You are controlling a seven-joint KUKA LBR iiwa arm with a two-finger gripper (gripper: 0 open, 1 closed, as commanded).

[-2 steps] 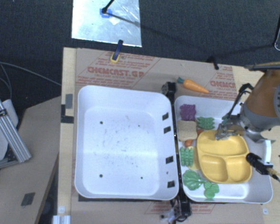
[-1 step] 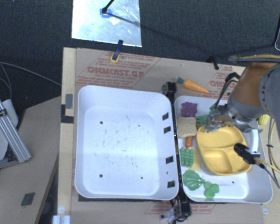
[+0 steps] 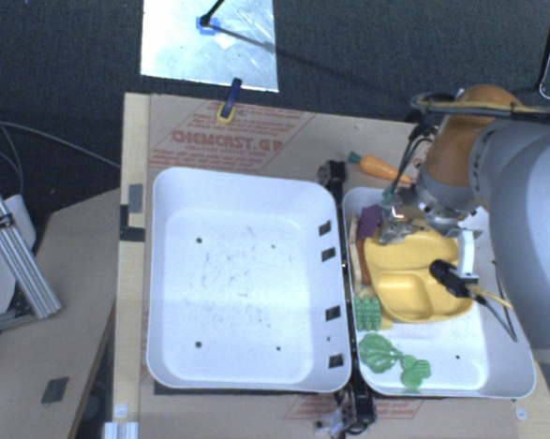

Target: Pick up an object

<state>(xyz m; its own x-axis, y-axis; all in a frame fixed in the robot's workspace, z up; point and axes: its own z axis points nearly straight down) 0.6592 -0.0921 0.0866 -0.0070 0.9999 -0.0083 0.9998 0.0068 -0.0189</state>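
Note:
My gripper (image 3: 394, 230) reaches down into the right bin (image 3: 490, 374), at its far left part, over the back edge of a yellow divided dish (image 3: 411, 282). A purple object (image 3: 370, 219) lies just left of the gripper. An orange carrot-like toy (image 3: 384, 166) rests on the bin's far rim. A green block (image 3: 368, 312) lies left of the dish, and a green leafy toy (image 3: 388, 355) lies near the bin's front. The arm hides what is under the fingers.
The left bin (image 3: 243, 277) sits beside the right one, with black clips along the shared wall. The arm's grey body (image 3: 529, 213) covers the right bin's right side. A blue and yellow marker (image 3: 230, 99) lies on the board behind the bins.

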